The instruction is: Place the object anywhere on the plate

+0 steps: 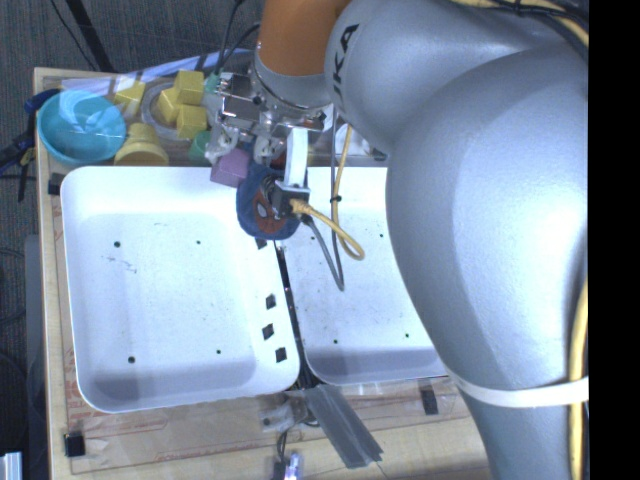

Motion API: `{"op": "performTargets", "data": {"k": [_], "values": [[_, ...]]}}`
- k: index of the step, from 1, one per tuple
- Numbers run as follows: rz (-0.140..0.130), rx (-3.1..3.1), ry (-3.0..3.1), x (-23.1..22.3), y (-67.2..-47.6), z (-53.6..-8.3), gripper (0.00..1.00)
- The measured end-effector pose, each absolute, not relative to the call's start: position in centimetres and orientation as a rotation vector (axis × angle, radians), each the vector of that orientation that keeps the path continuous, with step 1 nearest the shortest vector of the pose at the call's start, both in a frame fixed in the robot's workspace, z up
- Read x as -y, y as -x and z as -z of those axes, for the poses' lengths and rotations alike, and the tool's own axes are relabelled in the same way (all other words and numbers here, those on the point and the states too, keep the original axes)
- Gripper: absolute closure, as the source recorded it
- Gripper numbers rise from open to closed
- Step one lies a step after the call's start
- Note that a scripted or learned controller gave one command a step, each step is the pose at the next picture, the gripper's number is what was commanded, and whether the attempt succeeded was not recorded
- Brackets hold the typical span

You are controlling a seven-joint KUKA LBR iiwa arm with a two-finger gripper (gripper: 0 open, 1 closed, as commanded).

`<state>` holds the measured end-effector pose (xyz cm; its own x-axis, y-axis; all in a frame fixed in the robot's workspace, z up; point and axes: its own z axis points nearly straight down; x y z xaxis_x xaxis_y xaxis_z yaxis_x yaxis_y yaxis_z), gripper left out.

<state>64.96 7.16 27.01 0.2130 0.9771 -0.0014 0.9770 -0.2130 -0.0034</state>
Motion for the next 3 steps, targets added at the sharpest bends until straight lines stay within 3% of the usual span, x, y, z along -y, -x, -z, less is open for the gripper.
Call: {"op": "performTargets", "data": {"k": [1,2,3], "values": [[-0.002,2.09,2.344,-12.5,-65.6,-37.1,1.0],[0.0,2.088,2.347,-8.2,-65.7,-44.2,1.0],[-0.006,1.967,2.448,-12.4,-60.4,-41.8,1.0]]}}
